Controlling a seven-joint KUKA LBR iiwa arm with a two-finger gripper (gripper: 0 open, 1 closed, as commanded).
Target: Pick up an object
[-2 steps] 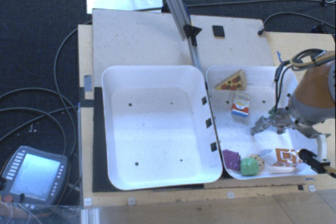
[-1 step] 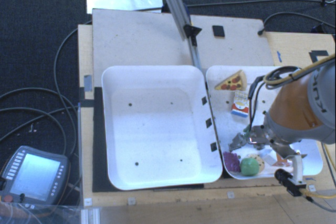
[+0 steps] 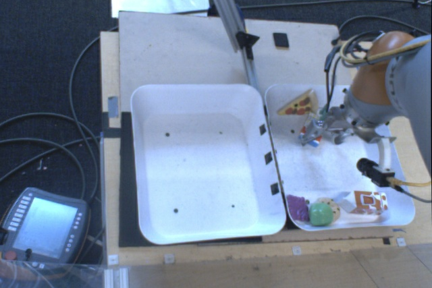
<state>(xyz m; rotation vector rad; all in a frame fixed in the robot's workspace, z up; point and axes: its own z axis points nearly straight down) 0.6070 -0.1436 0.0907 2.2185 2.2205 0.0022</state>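
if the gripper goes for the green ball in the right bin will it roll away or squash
The green ball looks round and smooth, so a nudge would probably roll it. It sits against a purple object and a tan piece near the right bin front wall, which may stop it. Softness can't be judged; it looks light.

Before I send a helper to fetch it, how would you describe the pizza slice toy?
Find the right-hand bin, where the arm reaches in. The pizza slice lies in its far left corner, away from the cluster along the near edge: a tan wedge with red spots.
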